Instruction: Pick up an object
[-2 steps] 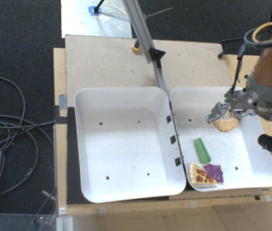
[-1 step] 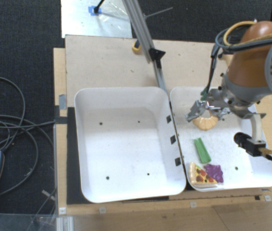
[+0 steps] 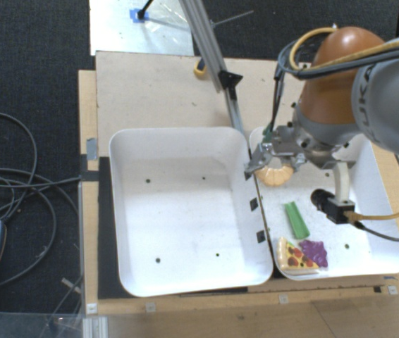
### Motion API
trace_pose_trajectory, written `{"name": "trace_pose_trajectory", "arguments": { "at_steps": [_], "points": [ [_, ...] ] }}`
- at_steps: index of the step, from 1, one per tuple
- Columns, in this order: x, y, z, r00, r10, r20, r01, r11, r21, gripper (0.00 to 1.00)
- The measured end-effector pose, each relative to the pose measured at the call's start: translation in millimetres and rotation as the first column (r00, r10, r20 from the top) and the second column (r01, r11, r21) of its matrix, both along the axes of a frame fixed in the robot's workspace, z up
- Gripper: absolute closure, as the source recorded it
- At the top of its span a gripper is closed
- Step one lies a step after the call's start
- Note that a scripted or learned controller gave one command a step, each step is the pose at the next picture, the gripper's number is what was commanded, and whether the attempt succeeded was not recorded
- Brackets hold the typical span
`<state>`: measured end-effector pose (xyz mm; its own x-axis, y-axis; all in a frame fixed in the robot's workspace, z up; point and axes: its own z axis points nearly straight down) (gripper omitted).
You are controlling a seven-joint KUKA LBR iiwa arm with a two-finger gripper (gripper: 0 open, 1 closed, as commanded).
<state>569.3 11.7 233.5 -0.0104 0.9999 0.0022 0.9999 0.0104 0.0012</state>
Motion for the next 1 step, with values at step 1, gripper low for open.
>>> {"name": "trace_pose_trajectory", "arguments": {
  "at_steps": [1],
  "points": [
    [11.1,60.2,3.7,1.0,0.001,0.001,-0.001,1.0,0.001,1.0]
  ]
}}
